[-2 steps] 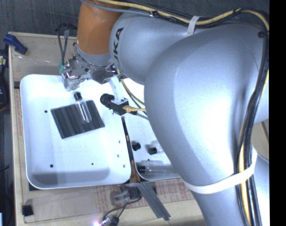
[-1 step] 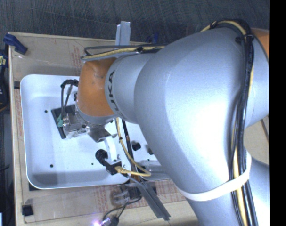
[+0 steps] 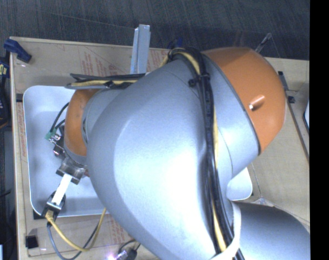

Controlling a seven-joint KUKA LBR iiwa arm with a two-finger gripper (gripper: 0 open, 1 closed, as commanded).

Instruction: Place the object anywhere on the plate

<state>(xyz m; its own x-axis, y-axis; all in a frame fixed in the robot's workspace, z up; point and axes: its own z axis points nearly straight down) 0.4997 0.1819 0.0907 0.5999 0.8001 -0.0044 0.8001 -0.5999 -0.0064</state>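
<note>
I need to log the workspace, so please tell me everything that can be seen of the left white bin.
The left bin is a shallow white tray with rounded corners and a low raised rim, smooth like plastic. It lies flat on the brown bench, its long side running along the bench's left edge. The grey arm covers most of it, leaving the left strip, its two corners and part of the near edge in sight. A yellow cable runs just outside its near corner.

The arm (image 3: 169,161) hides most of both bins (image 3: 37,145).

Even bright light, soft sheen on arm (image 3: 169,161), sharp focus.
</note>
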